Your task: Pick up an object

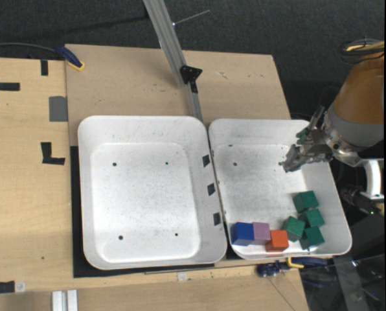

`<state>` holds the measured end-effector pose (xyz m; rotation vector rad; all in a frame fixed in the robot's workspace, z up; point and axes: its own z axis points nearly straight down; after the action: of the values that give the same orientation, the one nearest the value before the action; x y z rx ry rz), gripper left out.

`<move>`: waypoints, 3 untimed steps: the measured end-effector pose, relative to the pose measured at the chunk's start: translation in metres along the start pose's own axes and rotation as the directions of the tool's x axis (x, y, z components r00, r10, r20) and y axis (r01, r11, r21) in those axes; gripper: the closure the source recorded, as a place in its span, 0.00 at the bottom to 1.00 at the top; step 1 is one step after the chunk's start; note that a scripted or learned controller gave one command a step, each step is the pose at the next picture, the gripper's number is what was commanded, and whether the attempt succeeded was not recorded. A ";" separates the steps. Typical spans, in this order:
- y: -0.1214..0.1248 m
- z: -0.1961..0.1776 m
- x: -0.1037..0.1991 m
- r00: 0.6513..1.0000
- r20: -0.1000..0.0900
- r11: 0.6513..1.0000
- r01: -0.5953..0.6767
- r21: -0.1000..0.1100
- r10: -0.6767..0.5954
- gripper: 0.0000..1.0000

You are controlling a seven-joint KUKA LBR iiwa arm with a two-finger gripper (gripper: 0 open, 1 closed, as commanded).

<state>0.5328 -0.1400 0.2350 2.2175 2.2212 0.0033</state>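
Hovering over the upper right part of the right bin [245, 135], the hand [294, 161] points down and to the left from the grey arm [361, 118], which enters from the right with its orange band [368, 83] above the wrist. Whether the hand is released or clenched cannot be told, as its tips blur into one dark shape; nothing shows between them. Below the hand, well apart from it, the blocks lie gathered in the bin's lower right corner: four green blocks [306, 201] clustered along the right wall, and a row along the bottom wall made of a blue block [243, 232], a purple block [261, 231] touching it, and an orange block [278, 240] just beside the purple one. The left bin [89, 141] sits side by side with the right one on the wooden counter [128, 76]. A slanted metal bar [167, 31] crosses the counter above the bins.
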 end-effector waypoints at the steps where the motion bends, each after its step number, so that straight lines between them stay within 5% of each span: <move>1: 0.001 -0.053 0.000 1.000 0.000 1.000 0.001 -0.001 -0.001 1.00; 3: 0.027 -0.036 0.103 1.000 -0.002 1.000 0.005 0.004 -0.005 1.00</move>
<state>0.5592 -0.0372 0.2715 2.2147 2.2299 0.0000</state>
